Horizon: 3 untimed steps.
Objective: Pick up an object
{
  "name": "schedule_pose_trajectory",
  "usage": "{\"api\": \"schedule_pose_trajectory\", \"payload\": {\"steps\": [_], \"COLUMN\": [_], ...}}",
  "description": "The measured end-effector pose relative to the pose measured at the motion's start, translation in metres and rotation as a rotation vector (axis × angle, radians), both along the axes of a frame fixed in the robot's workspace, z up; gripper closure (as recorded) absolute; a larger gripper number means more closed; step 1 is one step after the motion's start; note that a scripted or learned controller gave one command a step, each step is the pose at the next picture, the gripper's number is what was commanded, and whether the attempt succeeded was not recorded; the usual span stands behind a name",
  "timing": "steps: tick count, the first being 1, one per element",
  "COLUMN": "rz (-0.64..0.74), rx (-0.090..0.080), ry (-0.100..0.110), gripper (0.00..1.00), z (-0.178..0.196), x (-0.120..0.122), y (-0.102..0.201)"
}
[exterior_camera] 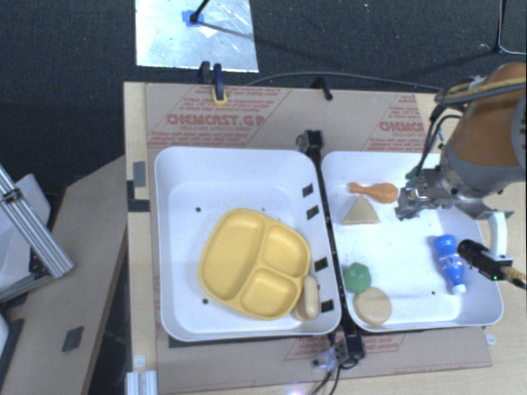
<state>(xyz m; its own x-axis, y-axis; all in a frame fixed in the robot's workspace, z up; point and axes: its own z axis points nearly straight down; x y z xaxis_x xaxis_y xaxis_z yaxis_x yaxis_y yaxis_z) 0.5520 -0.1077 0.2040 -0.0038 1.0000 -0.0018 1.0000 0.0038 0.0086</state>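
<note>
Claw [410, 202] low over the right bin [486, 307], finger state impossible to tell, orange drumstick [375, 191] just left of it, tan wedge [361, 212] below-left, blue bottle [449, 263] below-right, green piece [357, 277] and beige disc [372, 306] farther below-left.

The light is even and fairly bright, falling from overhead. The two white bins [247, 164] come close to washing out, their floors nearly without texture. Shadows are soft and short: a faint one hugs the yellow tray [255, 262] in the left bin. Behind the bins, a foil sheet [196, 23] on the dark floor throws patchy glare. The arm [490, 142] to the right of the bins looks slightly blurred. The picture is a little grainy, with fine detail soft throughout.
</note>
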Motion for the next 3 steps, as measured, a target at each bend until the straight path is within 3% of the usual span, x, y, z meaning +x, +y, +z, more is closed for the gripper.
{"api": "schedule_pose_trajectory", "payload": {"steps": [1,3], "rz": [0.001,0.005], "rx": [0.001,0.003], "ry": [0.002,0.005], "gripper": [1.00,1.00], "z": [0.045,0.051], "x": [0.001,0.044], "y": [0.004,0.092]}}
